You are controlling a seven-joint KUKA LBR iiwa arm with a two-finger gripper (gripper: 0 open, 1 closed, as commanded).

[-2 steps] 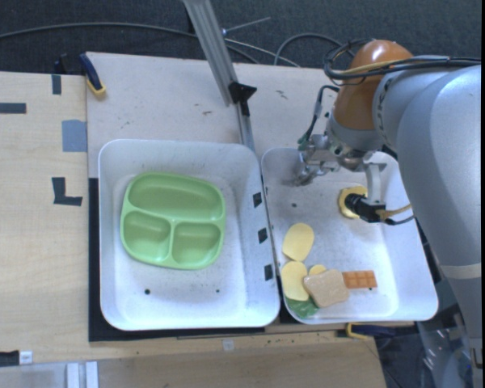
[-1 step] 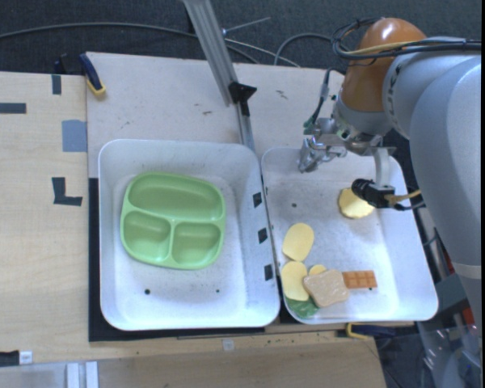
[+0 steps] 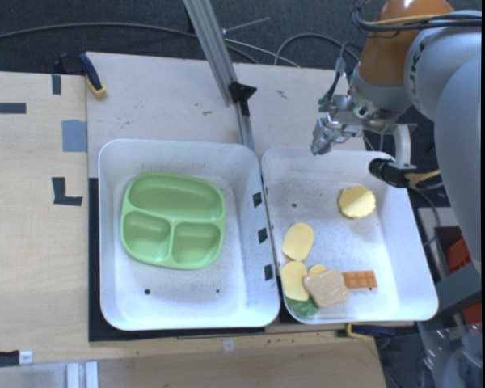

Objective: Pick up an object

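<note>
Gripper [image 3: 322,144] above right bin's [image 3: 404,241] far rim.

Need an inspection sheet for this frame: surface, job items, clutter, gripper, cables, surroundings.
Surface: bench bears the left bin and right bin side by side.
Job's things: in the right bin, a round yellow piece apart near the far side; two yellow oval pieces near the left wall; a tan bread slice touching an orange wafer; something green under the pile.
Clutter: green divided plate in the left bin.
Gripper: gripper above the right bin's far edge, holding nothing seen; finger state unclear.
Cables: black cables behind the bench and by the wrist.
Surroundings: slanted metal post; tape marks on the left board; yellow-blue clamp.
</note>
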